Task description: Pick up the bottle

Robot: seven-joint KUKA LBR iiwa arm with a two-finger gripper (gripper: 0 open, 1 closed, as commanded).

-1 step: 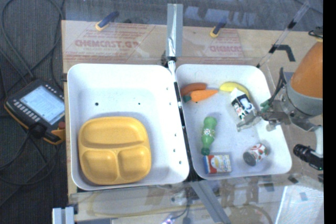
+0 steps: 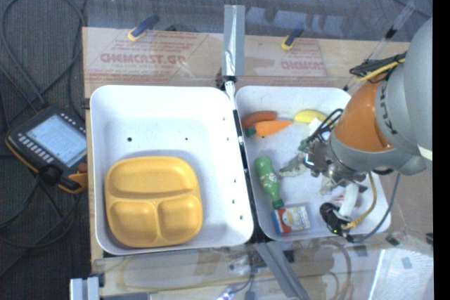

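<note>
so the arm [image 2: 394, 116] comes in from the right and hangs low over the right bin [image 2: 330, 91], probably lining up for a grab; off to the gripper's left the other bin [image 2: 162, 98] just holds a yellow divided tray [image 2: 153, 201]; the gripper [image 2: 325, 166] sits in a tangle of cables, can't tell its state; the green bottle [image 2: 267, 180] lies flat just to its left, untouched; carrot [image 2: 273, 127] and banana [image 2: 309, 115] beyond, small carton [image 2: 292, 218] nearer the front
</note>
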